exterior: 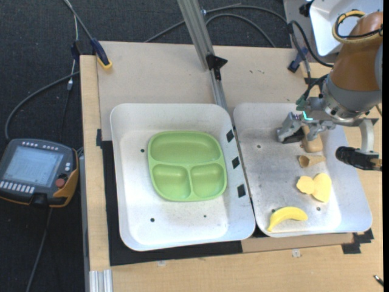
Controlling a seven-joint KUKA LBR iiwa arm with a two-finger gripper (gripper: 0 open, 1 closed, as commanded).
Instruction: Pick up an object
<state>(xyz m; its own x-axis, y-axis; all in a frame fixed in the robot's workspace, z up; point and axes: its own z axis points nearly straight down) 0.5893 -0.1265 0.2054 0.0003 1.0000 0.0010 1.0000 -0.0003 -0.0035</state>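
My gripper (302, 128) is low over the right bin (267, 181), near its back part. I cannot tell if it is open or shut from up here, because the arm (358, 53) covers a lot of it. Right under it, or just beside it, there is a small tan thing (312, 143). I cannot see whether the gripper is touching that piece.

There are more things I could pick up in the same bin. A little tan chunk (309, 160) sits just in front of the first one. A pale yellow lump (315, 187) lies nearer the front, and a yellow banana (287, 216) lies at the front edge (it looks like a toy one). All of them rest on the bin floor.

The left bin (130, 163) holds a green plate (186, 165) with three parts in it, and nothing sits on that plate.

So I think the job is just at the reaching part. Nothing looks lifted yet. I still need a good grab and then a lift.

I cannot read any words or labels. The hand controller (36, 172) off the surface has a screen, but it is too small to read.
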